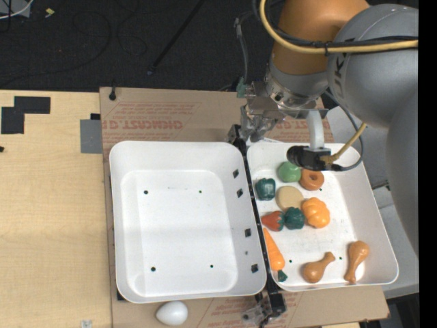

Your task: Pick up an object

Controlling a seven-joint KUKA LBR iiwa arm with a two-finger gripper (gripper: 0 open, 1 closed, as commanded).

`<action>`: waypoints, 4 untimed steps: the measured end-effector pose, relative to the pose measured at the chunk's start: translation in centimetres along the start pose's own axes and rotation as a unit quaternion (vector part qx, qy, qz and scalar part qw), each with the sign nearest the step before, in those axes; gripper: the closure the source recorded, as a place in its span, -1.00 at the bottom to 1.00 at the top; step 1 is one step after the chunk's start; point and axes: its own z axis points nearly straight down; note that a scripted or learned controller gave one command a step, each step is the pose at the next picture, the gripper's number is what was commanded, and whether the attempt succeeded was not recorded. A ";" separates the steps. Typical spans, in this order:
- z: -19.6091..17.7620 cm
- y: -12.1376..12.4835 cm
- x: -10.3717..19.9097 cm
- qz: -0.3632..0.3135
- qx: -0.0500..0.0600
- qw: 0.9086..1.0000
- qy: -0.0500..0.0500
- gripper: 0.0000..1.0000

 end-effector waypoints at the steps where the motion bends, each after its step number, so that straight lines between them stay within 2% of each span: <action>1: 0.0 0.0 -0.3 0.002 0.000 1.000 0.000 1.00; 2: -1.4 0.0 0.5 0.000 -0.001 1.000 0.000 1.00; 4: -7.9 0.0 -0.7 0.001 -0.002 1.000 0.000 1.00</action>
